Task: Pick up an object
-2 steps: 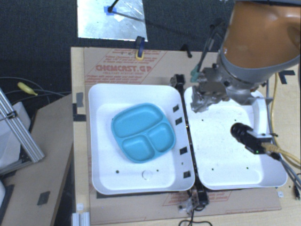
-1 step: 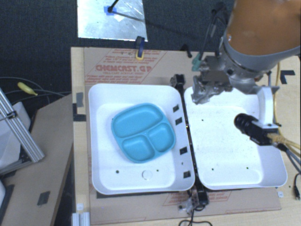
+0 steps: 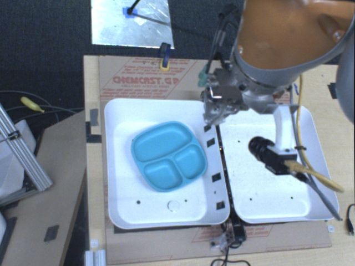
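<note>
a: well, where do we log the object?

b: we log the blue tray (image 3: 166, 155) lying flat on the floor of the left bin (image 3: 125, 204), near its middle and apart from the walls. nothing else loose lies with it.

a: and the gripper?

b: the gripper (image 3: 213, 114) stands over the far end of the ridge where the left bin meets the right bin (image 3: 249, 204). it is just beside the tray's far right corner and not touching it. we cannot tell from this view whether it is released or clenched, and we see nothing held.

a: risks?

b: in our judgement, three. a straight descent from here would land on the bin rims, not the tray. the tray is wide and shallow, so a grasp must take its thin raised lip, and a miss would shove it across the smooth floor. glossy plastic may also slip on the lift.

a: materials?

b: tray: smooth moulded plastic, rounded corners, one large compartment and two small. bins: white, shallow, hard. beneath them: brown printed cardboard (image 3: 138, 79).
</note>
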